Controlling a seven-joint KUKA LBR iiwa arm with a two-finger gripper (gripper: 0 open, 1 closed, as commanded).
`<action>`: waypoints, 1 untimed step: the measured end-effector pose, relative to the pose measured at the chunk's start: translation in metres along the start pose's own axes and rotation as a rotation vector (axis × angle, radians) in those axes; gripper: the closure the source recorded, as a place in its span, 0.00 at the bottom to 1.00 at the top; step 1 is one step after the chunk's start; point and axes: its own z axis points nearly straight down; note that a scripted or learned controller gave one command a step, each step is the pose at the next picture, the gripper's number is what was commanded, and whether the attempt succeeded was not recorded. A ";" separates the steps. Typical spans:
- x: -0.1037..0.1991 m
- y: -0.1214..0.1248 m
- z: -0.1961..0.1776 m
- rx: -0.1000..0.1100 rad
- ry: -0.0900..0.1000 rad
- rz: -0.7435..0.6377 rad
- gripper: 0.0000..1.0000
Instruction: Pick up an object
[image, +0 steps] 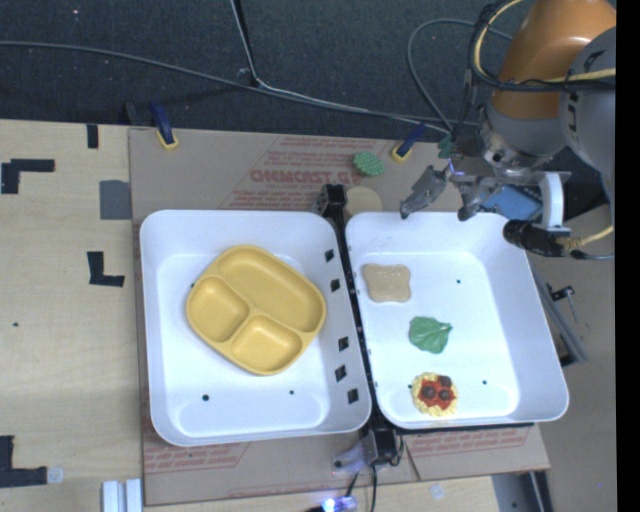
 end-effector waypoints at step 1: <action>0.000 0.002 -0.008 -0.013 -0.001 -0.003 0.00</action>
